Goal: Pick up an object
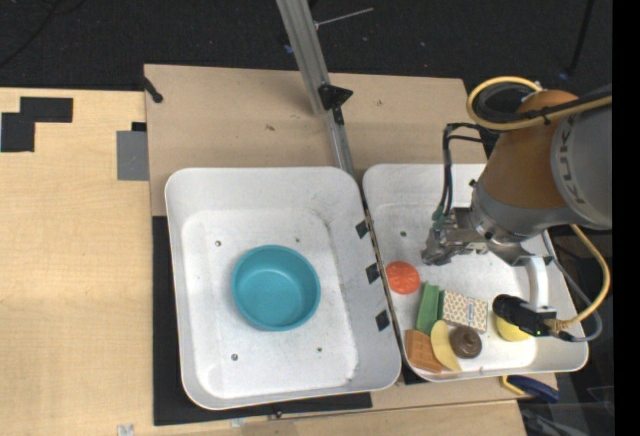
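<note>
Nearest the table's front edge, a cluster is seen in the right bin's [400, 186] front corner: green block [430, 305], patterned pad [465, 310], brown disc [465, 342], yellow fruit [512, 327]. An orange ball [403, 278] lies beside the divider. The gripper [440, 249] is poised just above the bin floor near the ball; nothing is seen held, and its spread cannot be told. The pick is judged not yet made. A teal bowl [276, 287] sits in the left bin [200, 194].

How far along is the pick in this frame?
Nothing looks picked yet. The gripper hangs low over a bare part of the right bin, with nothing seen held. The orange ball, green block, patterned sponge and brown disc lie in that bin; the teal bowl sits in the left bin. The grasp and lift are left.
</note>
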You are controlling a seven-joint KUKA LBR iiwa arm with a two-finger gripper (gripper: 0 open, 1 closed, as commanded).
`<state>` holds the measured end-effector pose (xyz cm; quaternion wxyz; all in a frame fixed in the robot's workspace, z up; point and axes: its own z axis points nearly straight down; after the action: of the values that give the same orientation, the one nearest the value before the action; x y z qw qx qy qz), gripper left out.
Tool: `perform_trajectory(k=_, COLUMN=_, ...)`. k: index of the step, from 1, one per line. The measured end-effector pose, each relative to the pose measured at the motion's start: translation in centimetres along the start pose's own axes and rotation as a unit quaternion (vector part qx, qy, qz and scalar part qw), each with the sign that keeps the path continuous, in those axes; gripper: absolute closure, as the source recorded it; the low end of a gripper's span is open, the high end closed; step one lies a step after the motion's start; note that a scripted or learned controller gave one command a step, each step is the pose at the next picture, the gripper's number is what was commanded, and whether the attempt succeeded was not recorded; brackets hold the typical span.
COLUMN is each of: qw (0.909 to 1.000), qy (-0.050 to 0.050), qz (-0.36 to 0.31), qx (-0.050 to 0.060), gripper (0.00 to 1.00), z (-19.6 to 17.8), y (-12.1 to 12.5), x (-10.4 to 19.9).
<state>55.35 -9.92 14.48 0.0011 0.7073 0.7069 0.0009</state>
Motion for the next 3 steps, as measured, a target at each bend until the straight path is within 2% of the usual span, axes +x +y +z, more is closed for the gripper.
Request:
perform_trajectory(k=1, qw=1.0000, qy=0.000, qz=0.000, qx=0.000, gripper=1.00, z=-6.0, y=-0.2, x=-0.6)
perform_trajectory(k=2, qw=1.0000, qy=0.000, qz=0.000, qx=0.001, gripper=1.00, z=-7.2, y=-0.2, x=-0.7)
perform_trajectory(k=3, qw=1.0000, qy=0.000, qz=-0.002, qx=0.002, gripper=1.00, z=-7.1, y=2.3, x=3.3)
